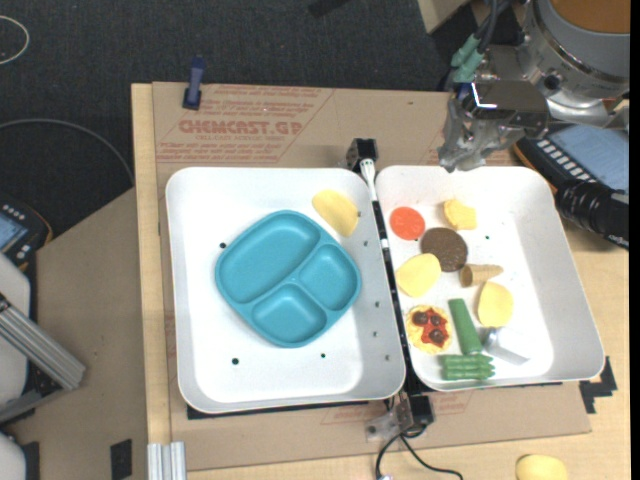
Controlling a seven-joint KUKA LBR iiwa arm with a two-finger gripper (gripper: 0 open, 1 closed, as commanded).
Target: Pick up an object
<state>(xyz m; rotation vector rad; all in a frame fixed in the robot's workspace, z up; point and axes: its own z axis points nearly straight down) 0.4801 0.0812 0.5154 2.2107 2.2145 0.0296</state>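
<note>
**Arm poised over the far edge of the right bin**

The gripper [465,153] hangs above the far left rim of the right bin [570,268], over bare white floor. Nothing sits between its fingers; how wide they stand I can't make out from here. The toy food lies nearer in that bin: an orange disc [406,222], a brown round [444,248], yellow pieces [459,213], a small pizza [430,328] and green beans [466,367]. The left bin [190,268] holds a blue divided plate [288,278], with a yellow piece [336,210] at its far right edge.
</note>
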